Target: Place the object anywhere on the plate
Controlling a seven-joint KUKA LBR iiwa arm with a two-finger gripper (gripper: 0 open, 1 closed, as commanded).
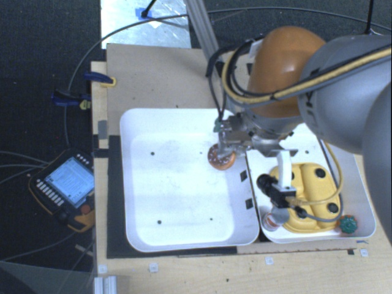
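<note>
You see the tool (pixel 225 144) low over the right edge of the left bin (pixel 177 182), directly above a small brown donut (pixel 221 158), probably to grasp it; the yellow plate (pixel 312 192) waits in the right bin (pixel 361 222); how far the tool is open, you cannot tell, and no grip is visible.

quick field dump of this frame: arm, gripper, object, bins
arm: grey with orange band, reaching in from the right over the bins
gripper: low over left bin's right edge, above the object
object: small round brown item under the gripper
left bin: white, holds the brown item
right bin: yellow plate, small teal item at corner
</note>
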